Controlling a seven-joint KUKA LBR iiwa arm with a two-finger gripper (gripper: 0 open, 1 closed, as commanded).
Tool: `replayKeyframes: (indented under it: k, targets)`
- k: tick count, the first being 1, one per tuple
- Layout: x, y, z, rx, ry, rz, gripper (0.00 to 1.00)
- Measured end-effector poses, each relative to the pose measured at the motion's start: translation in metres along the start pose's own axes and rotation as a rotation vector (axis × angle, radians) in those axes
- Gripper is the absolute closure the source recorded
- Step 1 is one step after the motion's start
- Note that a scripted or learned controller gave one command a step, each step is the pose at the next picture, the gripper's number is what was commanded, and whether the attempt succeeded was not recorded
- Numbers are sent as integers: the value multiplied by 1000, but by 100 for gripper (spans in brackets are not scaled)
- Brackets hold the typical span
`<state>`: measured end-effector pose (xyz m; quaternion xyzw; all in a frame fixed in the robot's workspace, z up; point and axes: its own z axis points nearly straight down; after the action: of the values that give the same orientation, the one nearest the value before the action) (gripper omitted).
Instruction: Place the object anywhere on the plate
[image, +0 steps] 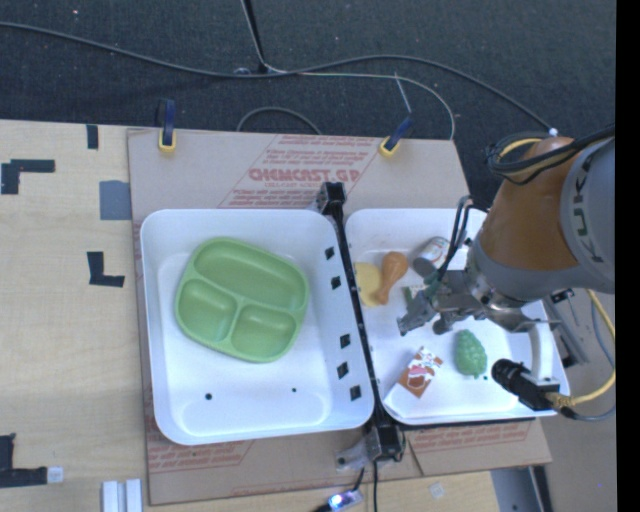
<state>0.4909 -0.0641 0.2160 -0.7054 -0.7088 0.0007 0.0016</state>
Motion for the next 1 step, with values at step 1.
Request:
replayKeyframes:
  k: [1]
  targets:
    - [51, -2, -10, -3, 0, -2, 100]
